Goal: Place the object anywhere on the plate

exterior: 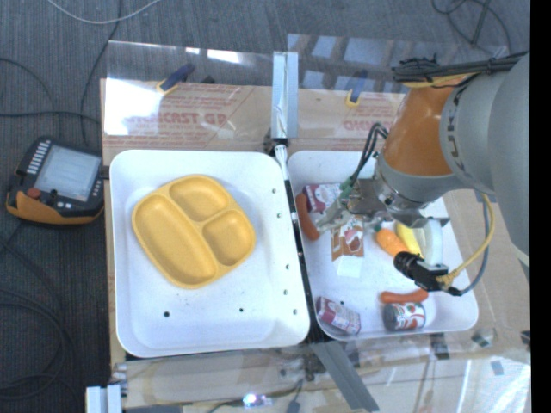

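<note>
While the arm point(448, 136) reaches over the right bin point(465, 317), the yellow plate point(194, 228) sits bare in the left bin point(172, 325).
Its gripper point(362, 206) hangs low among the clutter, and whether the fingers are open or closed cannot be told. Around it lie a red-and-white packet point(348, 239), an orange carrot point(392, 241), a can point(337, 315), a second can point(404, 317) and a sausage point(402, 297).
</note>
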`<act>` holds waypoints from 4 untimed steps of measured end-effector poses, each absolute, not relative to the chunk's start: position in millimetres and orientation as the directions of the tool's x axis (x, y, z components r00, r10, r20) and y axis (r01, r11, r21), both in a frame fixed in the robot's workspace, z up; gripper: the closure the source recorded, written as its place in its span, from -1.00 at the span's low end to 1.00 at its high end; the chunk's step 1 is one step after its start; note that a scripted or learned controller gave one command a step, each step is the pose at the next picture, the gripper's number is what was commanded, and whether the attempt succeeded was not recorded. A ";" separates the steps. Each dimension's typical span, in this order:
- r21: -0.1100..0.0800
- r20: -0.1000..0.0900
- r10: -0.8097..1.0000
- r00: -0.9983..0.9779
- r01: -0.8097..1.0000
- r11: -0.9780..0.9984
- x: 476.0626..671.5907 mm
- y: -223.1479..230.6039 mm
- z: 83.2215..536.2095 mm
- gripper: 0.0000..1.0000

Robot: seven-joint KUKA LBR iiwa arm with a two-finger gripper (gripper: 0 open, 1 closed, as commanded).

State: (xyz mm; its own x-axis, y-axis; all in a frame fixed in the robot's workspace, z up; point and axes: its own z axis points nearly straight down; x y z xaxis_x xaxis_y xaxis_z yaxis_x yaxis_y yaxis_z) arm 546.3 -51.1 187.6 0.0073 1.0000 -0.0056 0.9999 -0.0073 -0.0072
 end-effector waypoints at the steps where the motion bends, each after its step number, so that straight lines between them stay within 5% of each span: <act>1: -0.005 -0.003 0.997 -0.080 0.997 0.080 583.6 42.5 229.2 1.00; 3: -0.005 -0.005 0.960 -0.280 0.960 0.280 629.2 156.2 177.6 1.00; 4: -0.005 -0.006 0.960 -0.280 0.960 0.280 629.2 156.6 177.9 -1.00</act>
State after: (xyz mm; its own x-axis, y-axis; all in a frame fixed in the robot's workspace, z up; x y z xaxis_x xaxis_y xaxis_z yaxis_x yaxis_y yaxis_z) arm 629.2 156.6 177.9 -0.2802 0.9599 -0.0056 0.9599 0.2801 -0.0050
